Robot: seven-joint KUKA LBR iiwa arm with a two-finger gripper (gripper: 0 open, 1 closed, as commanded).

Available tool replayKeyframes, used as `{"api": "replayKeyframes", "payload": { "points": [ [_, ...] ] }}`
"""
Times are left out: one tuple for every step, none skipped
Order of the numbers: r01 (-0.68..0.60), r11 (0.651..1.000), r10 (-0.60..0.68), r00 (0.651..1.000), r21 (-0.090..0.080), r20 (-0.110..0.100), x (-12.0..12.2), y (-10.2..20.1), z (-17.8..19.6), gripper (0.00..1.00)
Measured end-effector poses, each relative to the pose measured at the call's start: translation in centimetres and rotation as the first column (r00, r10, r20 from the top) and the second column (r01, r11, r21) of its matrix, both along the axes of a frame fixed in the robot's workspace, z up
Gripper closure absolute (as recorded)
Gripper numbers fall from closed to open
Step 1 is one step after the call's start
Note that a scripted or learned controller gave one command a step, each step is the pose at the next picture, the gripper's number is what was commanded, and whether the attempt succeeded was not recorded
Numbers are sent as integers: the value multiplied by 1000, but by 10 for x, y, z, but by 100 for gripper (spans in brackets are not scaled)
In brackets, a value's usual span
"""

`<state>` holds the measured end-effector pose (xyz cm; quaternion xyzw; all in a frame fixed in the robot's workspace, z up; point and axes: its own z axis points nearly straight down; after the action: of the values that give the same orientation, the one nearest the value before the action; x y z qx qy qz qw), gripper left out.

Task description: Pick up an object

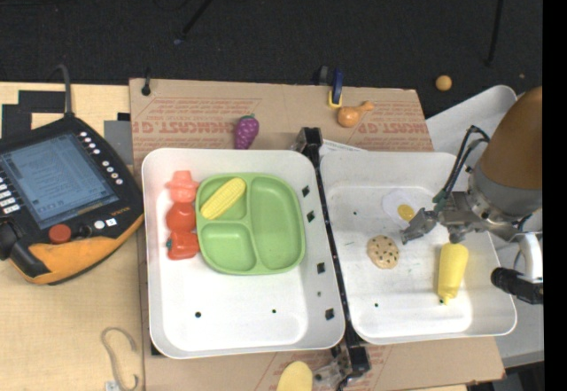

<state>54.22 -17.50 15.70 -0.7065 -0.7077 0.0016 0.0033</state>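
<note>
**Gripper low over right bin, nothing held**

Cookie [383, 251] lies on right bin [478, 320] floor, just left of gripper [416, 227]. Fingers spread, nothing between them. Fried egg [402, 205] just behind gripper, yellow bottle [451, 271] to its right. Left bin [230, 323] holds green divided plate [266, 234] with corn [221, 197], red bottle [181, 215] beside it.

Green tray [266, 230], yellow corn [221, 197], speckled tan cookie [383, 251].

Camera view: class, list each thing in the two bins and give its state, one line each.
Green plate: flat in left bin.
Corn cob: lying in plate's upper left compartment.
Red bottle: lying beside the plate.
Cookie: flat in right bin.
Yellow bottle: lying in right bin.
Gripper: above the right bin, near the cookie.
</note>
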Motion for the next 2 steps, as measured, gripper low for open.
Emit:
{"api": "replayKeyframes", "payload": {
  "points": [
    [-2, 1000, 2, 1000, 7, 7, 1, 0, -60, 0],
    [0, 1000, 0, 1000, 5, 9, 4, 2, -66, 0]
  ]
}}
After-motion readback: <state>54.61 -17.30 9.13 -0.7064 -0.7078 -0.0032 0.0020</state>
